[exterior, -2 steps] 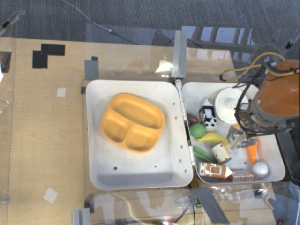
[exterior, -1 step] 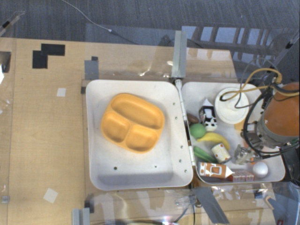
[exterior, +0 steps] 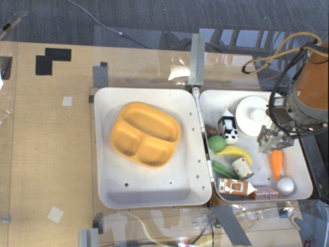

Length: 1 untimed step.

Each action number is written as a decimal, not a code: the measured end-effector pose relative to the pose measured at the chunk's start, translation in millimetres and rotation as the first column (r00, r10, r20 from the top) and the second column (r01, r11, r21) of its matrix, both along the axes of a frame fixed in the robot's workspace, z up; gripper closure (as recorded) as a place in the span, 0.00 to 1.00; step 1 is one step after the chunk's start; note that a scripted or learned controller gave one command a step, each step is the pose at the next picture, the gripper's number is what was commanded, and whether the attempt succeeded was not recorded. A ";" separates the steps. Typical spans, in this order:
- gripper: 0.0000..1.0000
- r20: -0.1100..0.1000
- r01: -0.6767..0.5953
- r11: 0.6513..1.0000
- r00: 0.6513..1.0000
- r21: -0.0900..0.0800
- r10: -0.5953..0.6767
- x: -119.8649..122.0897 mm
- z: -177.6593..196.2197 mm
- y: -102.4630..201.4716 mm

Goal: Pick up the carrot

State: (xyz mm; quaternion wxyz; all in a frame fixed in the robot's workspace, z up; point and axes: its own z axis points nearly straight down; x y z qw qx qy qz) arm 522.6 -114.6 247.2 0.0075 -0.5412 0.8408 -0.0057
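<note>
Gripper (exterior: 271, 140) low over right bin (exterior: 307, 187), hanging off grey arm (exterior: 308, 94) with orange band. Open, shut or grasping: cannot tell (too small and blurred at this slant).

Carrot (exterior: 277, 163) just below gripper, orange, lying roughly upright in view, top end right at gripper tip; touching or apart unclear. Not visibly between anything.

White egg (exterior: 285, 185) just past carrot's lower end, near bin's bottom edge. White round lid or cup (exterior: 253, 115) just above-left of gripper, close by. Small can (exterior: 241, 167) below-left of gripper, resting against yellow banana (exterior: 234, 152). Black-and-white cow figure (exterior: 229, 127) left of gripper, beside white round piece. Green round fruit (exterior: 217, 143) further left, against bin divider; green long vegetable (exterior: 222, 168) under banana. Brown-orange carton (exterior: 235, 187) lying flat at bin's lower-left, pinkish packet (exterior: 266, 193) beside it (label unreadable).

Well left of gripper: left bin (exterior: 110, 189) holding yellow divided plate (exterior: 145, 134), three compartments, tilted slightly. Furthest: wooden bench (exterior: 46, 163) with black markers (exterior: 51, 59) top-left, cables (exterior: 272, 53) above the arm.
</note>
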 end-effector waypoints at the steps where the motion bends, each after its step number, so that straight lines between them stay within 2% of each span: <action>1: 1.00 -0.016 -0.352 0.936 0.936 0.003 0.352 -35.1 -51.9 19.4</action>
